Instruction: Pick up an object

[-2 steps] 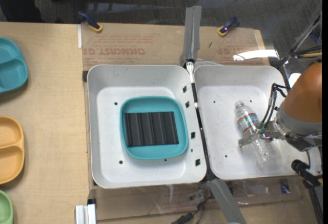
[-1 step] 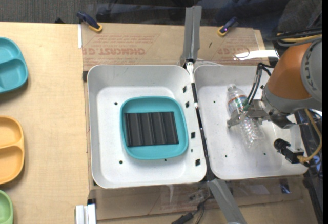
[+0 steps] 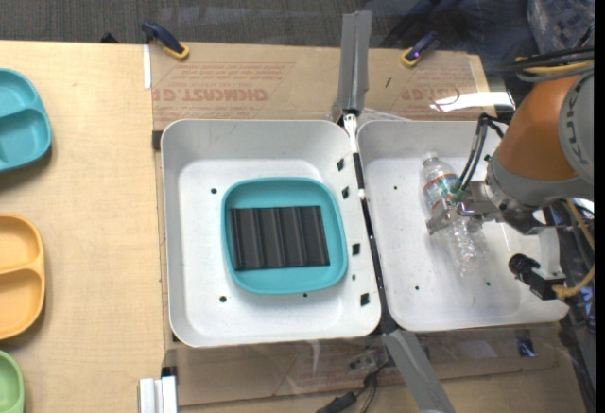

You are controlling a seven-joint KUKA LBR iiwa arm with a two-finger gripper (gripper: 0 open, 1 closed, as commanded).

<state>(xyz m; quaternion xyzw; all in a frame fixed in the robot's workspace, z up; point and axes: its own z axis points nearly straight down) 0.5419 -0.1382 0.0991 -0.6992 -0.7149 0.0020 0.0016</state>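
Reaching: arm [image 3: 544,142] comes in from the right, over the right bin [image 3: 406,298].
Claw: claw [image 3: 461,209] low in that bin, right at the bottle [image 3: 446,208].
Claw state: can't tell, the tips blur into the clear plastic.
Bottle: clear, lying flat on the bin floor; cap end up-left of claw, body running down-right under and past it.
Long axis: diagonal, far-left to near-right in the view, slightly off the bin's side walls.
Key relation: claw sits about mid-bottle, near the label; a grip would want to close across the axis, not along it.
Held: not confirmed, no visible lift.
Risk: my guess is that smooth round plastic may roll or squirt out.
Other: teal tray [image 3: 284,236] in left bin [image 3: 189,213], well left of claw.
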